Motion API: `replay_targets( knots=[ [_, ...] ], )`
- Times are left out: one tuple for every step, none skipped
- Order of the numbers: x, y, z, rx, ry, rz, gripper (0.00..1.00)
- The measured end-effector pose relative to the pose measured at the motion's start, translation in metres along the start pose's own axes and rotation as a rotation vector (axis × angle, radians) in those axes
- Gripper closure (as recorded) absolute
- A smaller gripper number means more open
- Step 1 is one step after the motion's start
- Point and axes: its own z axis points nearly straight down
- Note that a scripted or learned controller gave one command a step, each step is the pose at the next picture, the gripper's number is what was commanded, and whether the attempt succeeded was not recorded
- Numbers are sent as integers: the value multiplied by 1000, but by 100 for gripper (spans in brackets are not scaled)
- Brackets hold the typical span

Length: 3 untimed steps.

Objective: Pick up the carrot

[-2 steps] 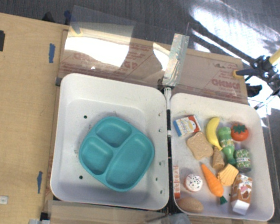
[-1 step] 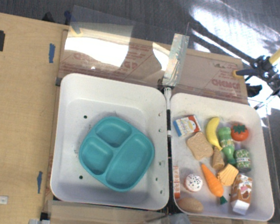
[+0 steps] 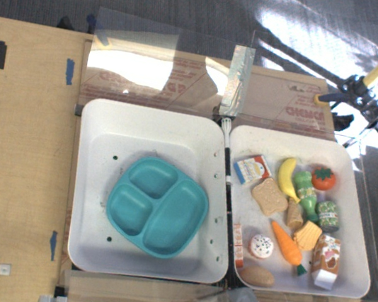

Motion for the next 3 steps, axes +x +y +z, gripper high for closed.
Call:
replay_targets(
  knots=[
    [-2, 0, -14, 6, -12, 1, 100],
    [19, 9, 146, -48, 46, -411, 100],
    [15, 7, 128, -33, 33, -409, 100]
  ],
)
